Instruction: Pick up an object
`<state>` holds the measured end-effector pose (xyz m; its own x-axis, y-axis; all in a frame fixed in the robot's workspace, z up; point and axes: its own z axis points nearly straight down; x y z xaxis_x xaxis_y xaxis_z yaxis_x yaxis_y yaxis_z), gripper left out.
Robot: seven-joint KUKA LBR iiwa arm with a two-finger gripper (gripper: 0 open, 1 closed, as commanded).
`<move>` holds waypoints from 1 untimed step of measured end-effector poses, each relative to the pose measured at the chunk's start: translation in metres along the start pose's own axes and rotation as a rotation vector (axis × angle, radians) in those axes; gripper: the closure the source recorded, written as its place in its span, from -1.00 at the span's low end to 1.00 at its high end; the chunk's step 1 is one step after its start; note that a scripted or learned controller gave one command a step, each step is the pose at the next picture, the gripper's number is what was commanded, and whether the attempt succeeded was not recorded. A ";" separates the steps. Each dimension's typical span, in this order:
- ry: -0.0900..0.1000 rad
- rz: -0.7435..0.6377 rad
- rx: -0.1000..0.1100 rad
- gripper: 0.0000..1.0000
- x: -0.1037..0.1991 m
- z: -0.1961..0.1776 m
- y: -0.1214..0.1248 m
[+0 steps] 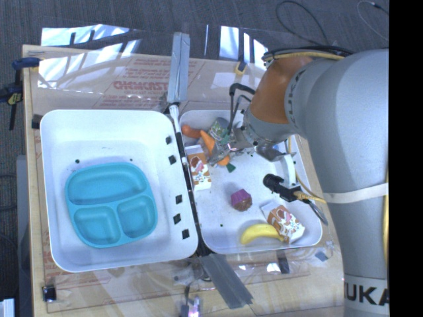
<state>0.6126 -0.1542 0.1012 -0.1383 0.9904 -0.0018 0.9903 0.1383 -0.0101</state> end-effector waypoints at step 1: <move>0.001 -0.032 -0.009 1.00 0.020 -0.082 0.047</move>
